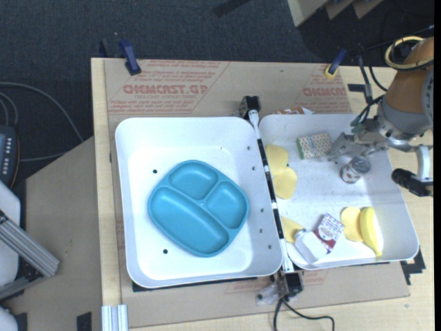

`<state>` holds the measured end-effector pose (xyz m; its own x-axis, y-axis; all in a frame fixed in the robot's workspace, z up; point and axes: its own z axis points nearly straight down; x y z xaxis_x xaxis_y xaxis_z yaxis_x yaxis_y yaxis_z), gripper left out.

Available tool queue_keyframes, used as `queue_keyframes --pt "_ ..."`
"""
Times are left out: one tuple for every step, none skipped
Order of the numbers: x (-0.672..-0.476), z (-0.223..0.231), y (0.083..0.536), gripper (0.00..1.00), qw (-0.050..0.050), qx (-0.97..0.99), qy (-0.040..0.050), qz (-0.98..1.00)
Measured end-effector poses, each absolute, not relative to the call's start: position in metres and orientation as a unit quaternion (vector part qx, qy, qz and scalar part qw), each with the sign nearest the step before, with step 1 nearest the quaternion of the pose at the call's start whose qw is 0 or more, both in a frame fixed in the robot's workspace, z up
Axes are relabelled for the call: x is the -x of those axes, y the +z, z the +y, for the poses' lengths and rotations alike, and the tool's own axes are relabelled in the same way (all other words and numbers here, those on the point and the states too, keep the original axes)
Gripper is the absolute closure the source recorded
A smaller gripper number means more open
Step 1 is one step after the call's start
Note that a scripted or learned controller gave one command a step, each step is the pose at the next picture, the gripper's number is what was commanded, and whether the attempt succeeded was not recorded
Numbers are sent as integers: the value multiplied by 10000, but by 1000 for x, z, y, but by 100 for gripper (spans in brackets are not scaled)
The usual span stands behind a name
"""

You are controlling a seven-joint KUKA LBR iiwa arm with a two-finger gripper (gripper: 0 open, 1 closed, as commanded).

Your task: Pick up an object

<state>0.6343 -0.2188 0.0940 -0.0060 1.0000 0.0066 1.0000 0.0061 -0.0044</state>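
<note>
The gripper (353, 158) hangs over the upper right part of the right bin (403, 205), at the end of the grey arm with its orange band (408, 81). Just below it lies a small round grey and red object (351, 175); whether the two touch is unclear. A green-speckled flat packet (315, 145) lies to the gripper's left. Further down the bin are a yellow banana (371, 231), a pale yellow round piece (351, 221), a red and white packet (330, 228) and a white cup (306, 249).
Pale yellow pieces (281, 171) lie along the right bin's left wall, with another (291, 226) lower down. In the left bin (138, 143) sits a blue divided plate (198, 207). A ridge with clips (265, 185) separates the bins.
</note>
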Motion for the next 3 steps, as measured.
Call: queue_keyframes --pt "-600 -200 85 0 -6 7069 -4 -7073" --pt "-601 -200 96 100 -20 7067 -4 -7075" --pt "-601 -200 96 0 -19 7067 -3 -7075"
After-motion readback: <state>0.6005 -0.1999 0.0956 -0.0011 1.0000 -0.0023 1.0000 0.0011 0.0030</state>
